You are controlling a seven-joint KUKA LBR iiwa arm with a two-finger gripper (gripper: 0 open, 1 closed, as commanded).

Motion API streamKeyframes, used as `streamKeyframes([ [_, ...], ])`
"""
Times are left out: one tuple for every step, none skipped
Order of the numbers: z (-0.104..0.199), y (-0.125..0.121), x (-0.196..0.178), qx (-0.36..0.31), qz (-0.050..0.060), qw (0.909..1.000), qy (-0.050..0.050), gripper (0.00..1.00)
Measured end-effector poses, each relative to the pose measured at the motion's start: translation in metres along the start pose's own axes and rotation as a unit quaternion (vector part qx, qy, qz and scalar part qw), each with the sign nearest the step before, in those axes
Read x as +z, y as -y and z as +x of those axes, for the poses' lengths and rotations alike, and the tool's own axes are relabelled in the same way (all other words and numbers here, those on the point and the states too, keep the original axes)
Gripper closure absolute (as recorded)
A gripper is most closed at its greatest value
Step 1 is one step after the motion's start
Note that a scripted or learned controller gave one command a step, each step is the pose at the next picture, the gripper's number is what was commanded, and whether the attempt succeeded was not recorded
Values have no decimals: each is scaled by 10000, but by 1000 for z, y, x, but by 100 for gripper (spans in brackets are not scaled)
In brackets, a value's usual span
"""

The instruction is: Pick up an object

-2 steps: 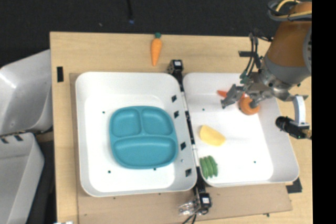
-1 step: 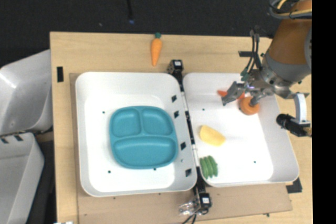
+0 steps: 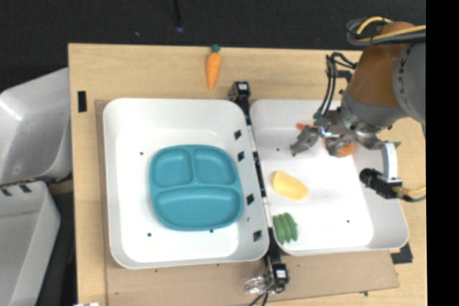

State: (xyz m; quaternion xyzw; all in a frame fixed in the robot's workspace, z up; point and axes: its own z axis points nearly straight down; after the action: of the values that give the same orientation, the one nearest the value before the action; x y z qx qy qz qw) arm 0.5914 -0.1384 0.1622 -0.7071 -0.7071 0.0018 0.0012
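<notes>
From my seat I take the right bin (image 3: 373,226) as my reference. The arm (image 3: 384,82) leans in over that bin's far right portion, and the gripper (image 3: 323,140) sits low above the bin's upper middle floor. One dark finger (image 3: 303,143) points out toward the divider between the bins; I see something small and orange (image 3: 345,149) tucked under the wrist, but I cannot tell whether it is a toy or part of the tool. I cannot tell if the fingers are apart or closed, since the wrist hides most of them.

Inside the right bin, a yellow piece (image 3: 290,185) lies left of centre, apart from the gripper and nearer to me than it. A green piece (image 3: 285,227) lies at the bin's near left corner, just beside the wall.

The left bin (image 3: 122,226) holds a blue divided plate (image 3: 195,187). A toy carrot (image 3: 213,68) lies on the bench (image 3: 90,68) beyond the bins, outside both.
</notes>
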Motion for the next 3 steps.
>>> streamKeyframes([
  [-3,-8,46,13,-9,10000,3,0],
  [-4,-8,62,22,-16,10000,4,0],
  [-5,-9,50,40,-32,10000,5,100],
])
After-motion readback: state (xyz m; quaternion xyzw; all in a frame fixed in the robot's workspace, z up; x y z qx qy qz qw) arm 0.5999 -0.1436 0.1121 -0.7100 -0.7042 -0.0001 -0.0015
